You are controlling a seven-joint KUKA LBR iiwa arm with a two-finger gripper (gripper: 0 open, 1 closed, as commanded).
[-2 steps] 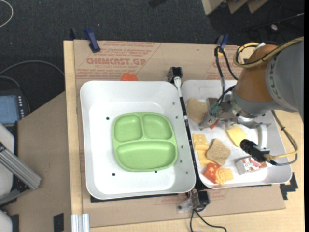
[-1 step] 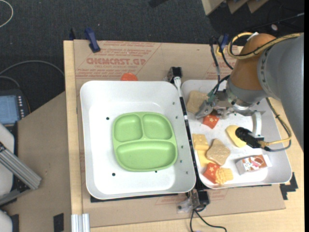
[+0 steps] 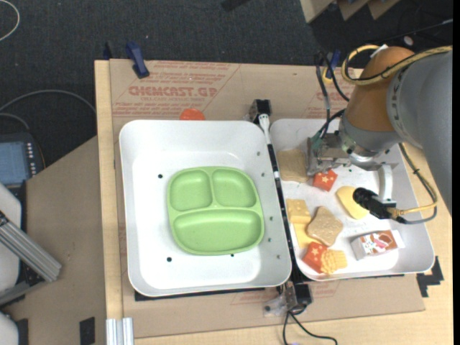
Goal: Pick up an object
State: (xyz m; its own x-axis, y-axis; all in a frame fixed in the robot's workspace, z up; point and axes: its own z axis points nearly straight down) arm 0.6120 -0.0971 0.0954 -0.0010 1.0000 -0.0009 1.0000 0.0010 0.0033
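Your arm (image 3: 424, 92) reaches in from the right, orange band above the wrist, bent downward. Your gripper (image 3: 321, 165) sits low, pointing down, wrist roughly vertical.

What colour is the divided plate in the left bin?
The divided plate is light green, plain and without pattern. The camera view shows it clearly.

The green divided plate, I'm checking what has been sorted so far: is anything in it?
Empty. The green divided plate in the left bin shows bare green in all three compartments; the food pieces lie in the right bin.
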